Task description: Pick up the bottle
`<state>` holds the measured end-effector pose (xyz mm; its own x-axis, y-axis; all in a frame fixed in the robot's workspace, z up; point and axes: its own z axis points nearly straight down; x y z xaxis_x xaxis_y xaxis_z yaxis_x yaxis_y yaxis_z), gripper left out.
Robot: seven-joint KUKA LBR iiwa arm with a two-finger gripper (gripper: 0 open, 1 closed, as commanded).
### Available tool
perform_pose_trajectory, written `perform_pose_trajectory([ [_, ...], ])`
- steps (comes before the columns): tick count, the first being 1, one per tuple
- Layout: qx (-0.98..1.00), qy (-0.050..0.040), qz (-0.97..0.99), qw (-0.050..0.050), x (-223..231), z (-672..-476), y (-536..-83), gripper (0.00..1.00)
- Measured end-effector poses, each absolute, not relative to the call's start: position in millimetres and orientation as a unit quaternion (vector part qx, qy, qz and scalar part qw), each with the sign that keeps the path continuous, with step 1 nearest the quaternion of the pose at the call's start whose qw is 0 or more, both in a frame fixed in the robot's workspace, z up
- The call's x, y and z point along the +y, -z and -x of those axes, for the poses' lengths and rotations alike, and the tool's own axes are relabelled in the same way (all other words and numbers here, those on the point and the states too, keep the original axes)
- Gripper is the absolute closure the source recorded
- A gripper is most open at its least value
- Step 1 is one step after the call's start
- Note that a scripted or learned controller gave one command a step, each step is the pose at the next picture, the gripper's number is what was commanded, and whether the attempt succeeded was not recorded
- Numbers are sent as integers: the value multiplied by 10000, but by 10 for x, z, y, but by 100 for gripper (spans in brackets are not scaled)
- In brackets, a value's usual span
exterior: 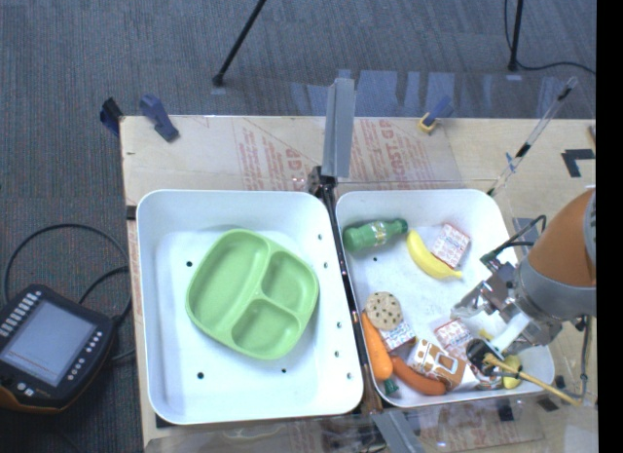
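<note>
The bottle (375, 234) is green with a yellow cap and lies on its side at the back left of the right bin (487, 203). My gripper (490, 317) hangs low over the front right of that bin, well to the right of and nearer than the bottle. It is above a red and white packet (452, 332). Nothing shows held in it.
In the right bin also lie a banana (433, 256), another red and white packet (451, 243), a round cookie (384, 310), a carrot (378, 346) and a brown box (435, 361). The left bin (161, 246) holds a green divided plate (253, 292).
</note>
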<state>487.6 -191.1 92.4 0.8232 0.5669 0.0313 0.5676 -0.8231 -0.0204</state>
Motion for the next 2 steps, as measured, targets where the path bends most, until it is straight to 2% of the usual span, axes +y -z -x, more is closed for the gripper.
perform_pose_trajectory([
  [1, -2932, -22, 9561, 24, -1583, -4791, -1301, 0],
  [2, -2724, -22, 9622, 13, -1978, -4763, -2905, 0],
])
